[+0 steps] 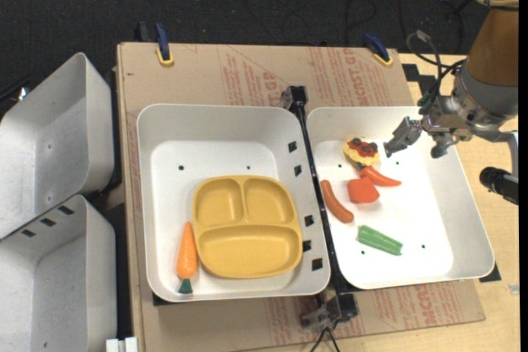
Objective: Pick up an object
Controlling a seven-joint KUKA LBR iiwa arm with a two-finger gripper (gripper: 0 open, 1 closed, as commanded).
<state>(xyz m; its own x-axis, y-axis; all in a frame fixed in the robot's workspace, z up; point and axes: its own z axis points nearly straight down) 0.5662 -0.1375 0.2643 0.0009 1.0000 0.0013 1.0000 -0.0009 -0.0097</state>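
Note:
The right bin [462, 210] holds several toy foods. A small pizza slice [361, 150] lies near its back left, with a thin red chili [381, 176] and a red pepper chunk [363, 190] just in front of it. A sausage [337, 201] lies by the left wall, and a green bean pod [379, 240] is nearer the front. My gripper [421, 141] hovers over the back of this bin, right of the pizza slice. It is open, with nothing between its fingers.
The left bin [165, 144] holds a yellow divided plate [247, 227] and a carrot [186, 251] beside the plate's left edge. A black divider [309, 169] runs between the bins. Two white containers [49, 177] stand off the bench to the left.

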